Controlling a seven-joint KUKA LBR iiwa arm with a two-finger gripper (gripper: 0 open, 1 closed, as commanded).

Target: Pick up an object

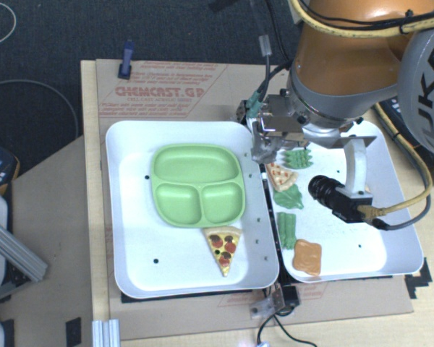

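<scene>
Two shallow white plastic bins side by side on a flat brown cardboard sheet (166, 92) with red print. Left bin (130, 194): smooth pale-green tray (198, 184), rounded corners, three compartments, sitting mid-bin toward the far edge. Flat pizza slice (223, 249), yellow wedge with red dots, touching the tray's near-right corner, tip toward the bin's near edge. Right bin (376, 251): second small pizza wedge (281, 175) near the left wall, ridged green leafy pieces (288, 197) just beside it, long green strip (286, 230) further along that wall, orange rounded-square slab (308, 256) at the near-left corner. Gripper (263, 149) over the divide at the right bin's far-left corner, just above the small wedge; cannot tell finger spacing, nothing visibly pinched
</scene>
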